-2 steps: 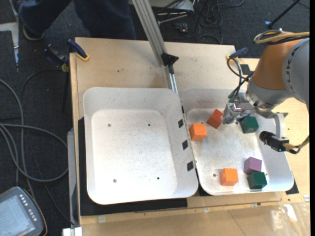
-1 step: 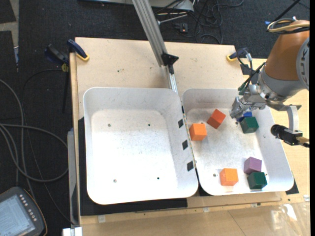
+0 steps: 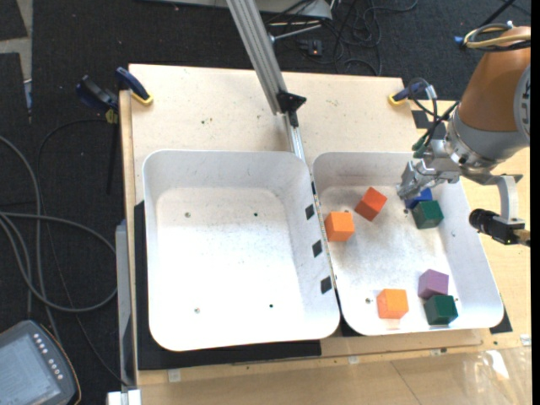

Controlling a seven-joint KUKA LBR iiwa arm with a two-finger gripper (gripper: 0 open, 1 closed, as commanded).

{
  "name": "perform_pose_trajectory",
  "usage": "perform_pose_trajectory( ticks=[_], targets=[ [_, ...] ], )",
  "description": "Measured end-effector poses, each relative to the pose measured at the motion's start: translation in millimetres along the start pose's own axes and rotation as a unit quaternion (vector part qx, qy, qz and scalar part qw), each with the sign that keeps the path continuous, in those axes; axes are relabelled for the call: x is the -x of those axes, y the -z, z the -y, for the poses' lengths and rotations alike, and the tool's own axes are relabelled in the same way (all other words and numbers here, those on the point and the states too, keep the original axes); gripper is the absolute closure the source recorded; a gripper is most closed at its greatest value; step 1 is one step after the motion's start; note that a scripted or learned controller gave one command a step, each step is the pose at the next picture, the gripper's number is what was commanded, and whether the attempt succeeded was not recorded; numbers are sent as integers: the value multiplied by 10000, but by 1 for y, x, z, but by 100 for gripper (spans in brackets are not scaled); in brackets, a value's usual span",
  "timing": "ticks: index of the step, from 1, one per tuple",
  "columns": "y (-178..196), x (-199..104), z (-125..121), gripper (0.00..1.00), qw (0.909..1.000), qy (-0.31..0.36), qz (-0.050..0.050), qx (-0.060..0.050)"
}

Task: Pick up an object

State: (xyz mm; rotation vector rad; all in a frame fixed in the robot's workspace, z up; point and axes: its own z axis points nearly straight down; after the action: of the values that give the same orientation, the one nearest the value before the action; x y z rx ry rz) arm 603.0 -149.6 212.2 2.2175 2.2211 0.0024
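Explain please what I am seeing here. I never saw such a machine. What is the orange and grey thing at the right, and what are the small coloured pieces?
It is a robot arm, reaching in from the right. One camera fixed above the bench looks down at a slant. Two shallow white bins sit side by side. The left bin holds no blocks. The right bin holds small blocks: three orange ones, two green, one purple, and a blue one partly hidden. The gripper hangs over the blue and green blocks; whether it grips anything cannot be told.
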Motion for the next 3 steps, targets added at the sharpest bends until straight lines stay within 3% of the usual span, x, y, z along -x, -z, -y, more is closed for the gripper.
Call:
perform_pose_trajectory(
  ticks=[2,3],
  targets=[
    [24,-107,7,100,10000,36,-18,-11],
    [13,-161,8,100,10000,36,-15,-23]
  ],
)
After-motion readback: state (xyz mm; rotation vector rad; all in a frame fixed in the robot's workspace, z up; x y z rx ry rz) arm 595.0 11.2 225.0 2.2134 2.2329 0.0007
